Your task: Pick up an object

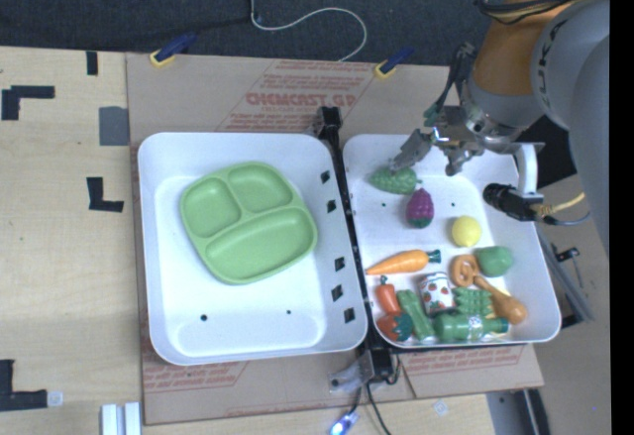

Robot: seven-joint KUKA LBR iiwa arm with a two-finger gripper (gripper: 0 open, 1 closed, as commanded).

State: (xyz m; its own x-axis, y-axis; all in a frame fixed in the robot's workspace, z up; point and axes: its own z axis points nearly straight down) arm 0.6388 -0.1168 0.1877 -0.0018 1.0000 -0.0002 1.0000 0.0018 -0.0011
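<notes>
Fingers spread, nothing between them, the gripper (pixel 433 152) hangs over the right bin (pixel 540 274) beside a green leafy toy (pixel 393 180), seemingly its target, near the purple toy (pixel 420 207).

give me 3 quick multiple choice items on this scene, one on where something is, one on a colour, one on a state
1. Where is the green tray?
A. in the left bin
B. in the right bin
C. on the cardboard outside the bins

2. What colour is the round toy between the purple toy and the green toy at the right wall?
A. blue
B. yellow
C. black

3. How does the claw stand?
A. shut on the carrot
B. lifted high with a toy
C. open, fingers spread over the right bin

Key: 1 A, the tray lies in the left bin. 2 B, the ball is yellow. 3 C, the fingers stand apart above the leafy toy, nothing between them; the carrot lies apart.
</notes>
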